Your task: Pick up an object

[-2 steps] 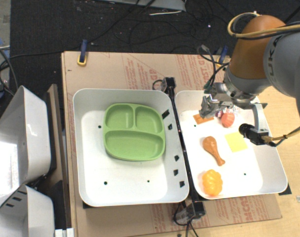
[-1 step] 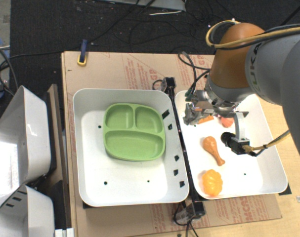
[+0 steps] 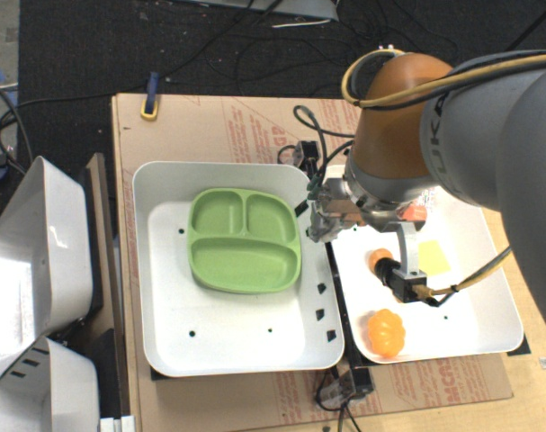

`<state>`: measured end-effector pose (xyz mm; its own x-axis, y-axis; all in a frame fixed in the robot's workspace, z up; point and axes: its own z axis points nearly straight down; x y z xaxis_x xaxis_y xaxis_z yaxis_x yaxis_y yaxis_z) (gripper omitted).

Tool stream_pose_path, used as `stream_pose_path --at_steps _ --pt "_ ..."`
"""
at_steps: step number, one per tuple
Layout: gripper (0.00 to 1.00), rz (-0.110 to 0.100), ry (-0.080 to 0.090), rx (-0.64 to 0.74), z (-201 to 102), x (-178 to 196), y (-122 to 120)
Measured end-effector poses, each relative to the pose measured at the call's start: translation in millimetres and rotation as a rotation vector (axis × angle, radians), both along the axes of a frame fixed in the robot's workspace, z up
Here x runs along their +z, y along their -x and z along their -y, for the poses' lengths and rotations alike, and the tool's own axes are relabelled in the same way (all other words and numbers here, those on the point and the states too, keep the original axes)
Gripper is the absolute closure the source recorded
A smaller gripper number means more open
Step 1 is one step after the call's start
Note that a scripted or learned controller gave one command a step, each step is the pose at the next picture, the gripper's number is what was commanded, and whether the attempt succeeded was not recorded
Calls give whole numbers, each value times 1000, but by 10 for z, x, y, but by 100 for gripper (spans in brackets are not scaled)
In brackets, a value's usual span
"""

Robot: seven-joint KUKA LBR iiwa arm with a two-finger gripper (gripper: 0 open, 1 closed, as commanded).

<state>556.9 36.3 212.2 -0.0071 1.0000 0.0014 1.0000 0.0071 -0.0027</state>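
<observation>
Floor (image 3: 75, 25): dark, cables strewn along the top. Far left, off the bench: two white tubs (image 3: 39, 250), tilted.

Bench board (image 3: 219, 129): brown with red print. A blue-and-yellow clamp (image 3: 149, 97) sits at its top-left edge.

Left bin (image 3: 165, 331): a green divided plate (image 3: 246, 241) lies flat in the upper middle, close to the back rim. There is bare floor along the bin's left side and across its whole front half.

Gripper (image 3: 319, 223): over the shared rims between the bins, just beside the plate's right edge. Cannot tell whether it is open or closed, and nothing is seen held. The arm (image 3: 488, 124) covers the back of the right bin (image 3: 479, 313).

Right bin, under the wrist: a small orange piece (image 3: 378, 259), with a flat yellow square (image 3: 433, 258) near it to the right. An orange ball (image 3: 386, 331) sits near the front rim, apart from both. Bare floor at front right.
</observation>
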Motion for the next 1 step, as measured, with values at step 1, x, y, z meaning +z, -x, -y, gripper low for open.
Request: stream_pose_path --at_steps 1 --pt "100 2 0 1 -476 66 89"
